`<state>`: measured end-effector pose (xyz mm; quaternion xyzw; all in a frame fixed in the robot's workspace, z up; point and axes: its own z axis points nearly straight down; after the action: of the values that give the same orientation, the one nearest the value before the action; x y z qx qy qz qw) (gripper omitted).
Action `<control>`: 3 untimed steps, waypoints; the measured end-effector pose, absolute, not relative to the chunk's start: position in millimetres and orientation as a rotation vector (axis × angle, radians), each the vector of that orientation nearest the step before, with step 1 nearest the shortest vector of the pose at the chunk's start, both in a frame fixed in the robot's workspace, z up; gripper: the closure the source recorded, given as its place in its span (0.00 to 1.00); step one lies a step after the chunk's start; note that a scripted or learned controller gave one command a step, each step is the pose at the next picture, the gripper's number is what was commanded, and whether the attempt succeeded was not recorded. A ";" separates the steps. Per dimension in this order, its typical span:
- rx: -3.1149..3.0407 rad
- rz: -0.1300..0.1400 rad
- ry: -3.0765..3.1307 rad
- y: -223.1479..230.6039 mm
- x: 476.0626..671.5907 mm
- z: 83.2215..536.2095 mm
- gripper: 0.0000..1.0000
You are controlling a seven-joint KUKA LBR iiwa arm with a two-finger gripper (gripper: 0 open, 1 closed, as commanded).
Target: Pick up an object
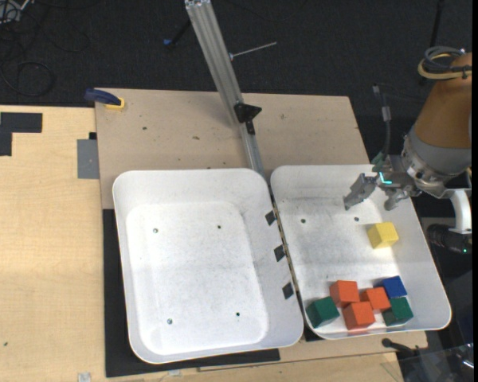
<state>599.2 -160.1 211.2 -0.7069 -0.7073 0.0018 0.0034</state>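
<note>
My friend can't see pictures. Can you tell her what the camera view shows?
A robot arm's gripper, fingers apart and holding nothing, hangs over the right white bin above a yellow block. Orange, green and blue blocks cluster at that bin's near edge.

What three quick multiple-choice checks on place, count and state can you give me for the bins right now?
1. Where is the yellow block? A left bin; B right bin; C bare bench.
2. How many orange blocks lie in the right bin? A one; B three; C five.
3. What is between the fingers of the gripper? A nothing; B a yellow block; C a green block.

Answers: 1 B, it lies alone mid-bin; 2 B, three sit clustered at the near edge; 3 A, the spread fingers hang over bare floor.
</note>
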 end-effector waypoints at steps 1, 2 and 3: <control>-2.218 0.002 -2.220 -160.3 600.1 213.4 0.00; -2.216 0.008 -2.215 -163.9 593.1 151.3 0.00; -2.220 0.002 -2.219 -158.9 597.5 90.7 0.00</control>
<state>597.5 -158.9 90.7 -0.7072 -0.7070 0.0007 0.0014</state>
